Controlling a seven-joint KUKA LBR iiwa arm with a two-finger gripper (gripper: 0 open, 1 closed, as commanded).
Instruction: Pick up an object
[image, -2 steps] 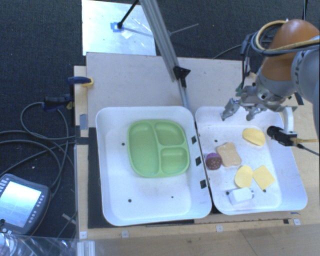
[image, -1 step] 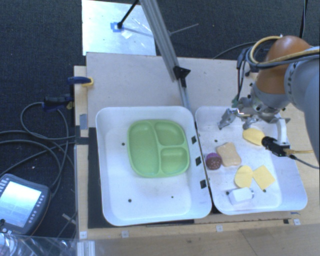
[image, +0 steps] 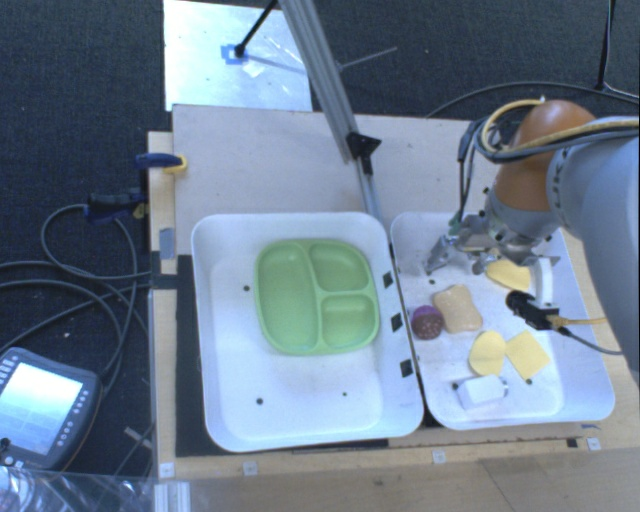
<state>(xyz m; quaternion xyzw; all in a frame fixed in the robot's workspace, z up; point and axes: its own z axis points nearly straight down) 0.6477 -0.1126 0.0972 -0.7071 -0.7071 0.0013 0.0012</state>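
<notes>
The gripper (image: 455, 250) hangs low at the far left of the right bin (image: 585, 400); whether its jaws are spread or clenched cannot be told. Just near of it lies a tan bread-like piece (image: 459, 308), beside a dark red round piece (image: 427, 321).

Left bin (image: 225, 400) — white, holding a pale green divided tray (image: 316, 296). Below the jaws: tan bread piece (image: 459, 308), maroon round piece (image: 427, 321), yellow slices (image: 509, 352), white block (image: 482, 390).
</notes>
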